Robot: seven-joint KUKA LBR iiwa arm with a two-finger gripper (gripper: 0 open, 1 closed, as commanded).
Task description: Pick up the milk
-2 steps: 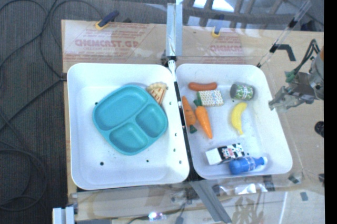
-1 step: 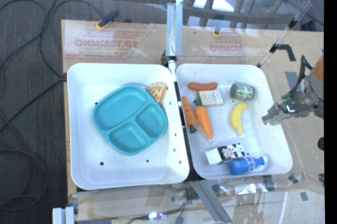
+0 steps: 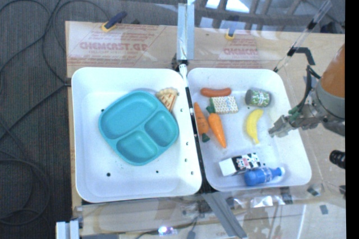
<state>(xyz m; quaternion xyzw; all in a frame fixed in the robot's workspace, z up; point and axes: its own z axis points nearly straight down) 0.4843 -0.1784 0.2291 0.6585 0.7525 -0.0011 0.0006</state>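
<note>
Camera view looks down on a tabletop (image 3: 78, 41) with two shallow white bins side by side. Over at the right, the grey arm with its orange band (image 3: 336, 78) reaches in, and the tool (image 3: 279, 128) hangs above the right rim of the right bin (image 3: 297, 168), close to the banana. From where I stand I cannot tell how far apart it is set, and I see nothing caught in it.

The milk (image 3: 239, 164), a small white carton with black patches, lies on its side near the front of the right bin, well apart from the tool. A blue bottle (image 3: 262, 175) lies just in front of it, touching or nearly so.

Further back in that bin a yellow banana (image 3: 254, 124) lies near the right wall, with a round green can (image 3: 258, 98) beyond it. A red sausage (image 3: 216, 92) sits by the back wall, a small patterned box (image 3: 224, 104) just in front of it, and two orange carrots (image 3: 216, 129) lie slanted next to the left wall.

The left bin (image 3: 84, 176) holds a turquoise divided plate (image 3: 139, 127) in its middle, with a slice of something tan (image 3: 168, 99) at the plate's back right corner.
</note>
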